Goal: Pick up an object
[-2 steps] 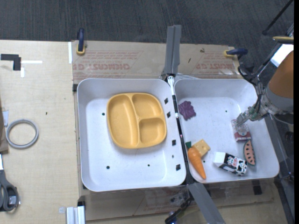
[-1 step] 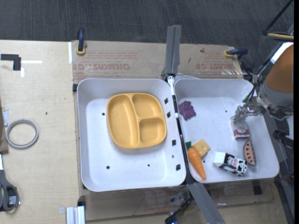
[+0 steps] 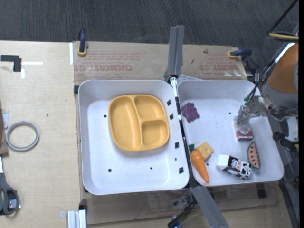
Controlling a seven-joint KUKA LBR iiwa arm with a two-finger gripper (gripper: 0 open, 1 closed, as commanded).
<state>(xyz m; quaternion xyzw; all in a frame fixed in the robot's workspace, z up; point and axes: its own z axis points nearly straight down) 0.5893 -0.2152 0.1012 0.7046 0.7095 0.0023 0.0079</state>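
Your gripper [image 3: 243, 119] hangs over the small red-and-white carton [image 3: 244, 134] in the right white bin [image 3: 223, 101]; finger state can't tell.

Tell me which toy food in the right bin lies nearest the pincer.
The small red-and-white carton, directly under the pincer. The watermelon slice, orange carrot, yellow cheese wedge and purple grapes lie farther off.

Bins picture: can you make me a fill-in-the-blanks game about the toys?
1. The yellow plate lies in the ____ bin.
2. The carrot is colored ____.
3. The grapes are colored ____.
4. The tool hangs over the ____ bin.

Missing words: left, orange, purple, right.
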